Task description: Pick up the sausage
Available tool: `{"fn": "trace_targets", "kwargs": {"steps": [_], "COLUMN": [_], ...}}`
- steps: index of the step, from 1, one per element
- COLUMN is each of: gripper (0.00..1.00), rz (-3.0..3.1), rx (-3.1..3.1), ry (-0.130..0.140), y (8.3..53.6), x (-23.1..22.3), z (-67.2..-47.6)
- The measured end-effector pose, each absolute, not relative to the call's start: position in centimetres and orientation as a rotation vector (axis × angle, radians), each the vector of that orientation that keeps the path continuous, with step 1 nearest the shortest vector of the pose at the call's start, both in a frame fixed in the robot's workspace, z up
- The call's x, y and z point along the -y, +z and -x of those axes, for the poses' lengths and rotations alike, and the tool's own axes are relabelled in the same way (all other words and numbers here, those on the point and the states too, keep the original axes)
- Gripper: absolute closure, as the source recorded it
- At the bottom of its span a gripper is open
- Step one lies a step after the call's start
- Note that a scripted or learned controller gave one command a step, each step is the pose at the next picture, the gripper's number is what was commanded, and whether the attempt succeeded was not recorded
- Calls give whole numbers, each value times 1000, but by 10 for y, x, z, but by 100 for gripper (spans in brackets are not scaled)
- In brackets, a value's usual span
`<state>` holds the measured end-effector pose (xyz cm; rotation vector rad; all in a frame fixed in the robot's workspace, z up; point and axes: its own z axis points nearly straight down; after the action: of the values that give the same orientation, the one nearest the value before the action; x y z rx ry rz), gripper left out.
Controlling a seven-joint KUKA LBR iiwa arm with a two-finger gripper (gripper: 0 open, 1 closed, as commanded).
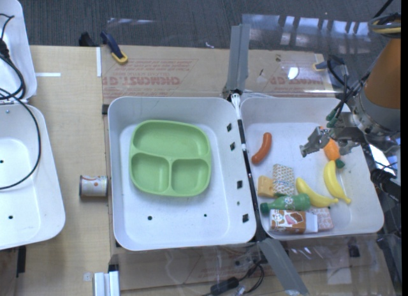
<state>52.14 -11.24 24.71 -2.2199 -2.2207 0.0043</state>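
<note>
Cardboard sheeting covers the bench (159,74) behind two white bins. We see the left bin (121,161) carrying a green divided plate (170,158), and the right bin (363,221) holding the toy food. The sausage (261,148) lies alone at the far left of that right bin, near the dividing wall, well apart from the bananas (331,183), the green bottle (287,203) and the carton (293,221). The hand (317,141) hovers at the bin's right, beside an orange piece (331,150); whether it is parted or closed we cannot tell. We judge this the approach step: next we would need it carried left, over the sausage, turned across its length, then lowered.
</note>
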Motion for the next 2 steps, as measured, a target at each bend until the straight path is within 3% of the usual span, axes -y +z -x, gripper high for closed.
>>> {"fn": "trace_targets", "kwargs": {"steps": [1, 2], "gripper": [0, 0], "rz": [2288, 2276], "rx": [2149, 2164], "ry": [6, 4], "y": [190, 191], "x": [22, 15], "z": [-573, -577]}}
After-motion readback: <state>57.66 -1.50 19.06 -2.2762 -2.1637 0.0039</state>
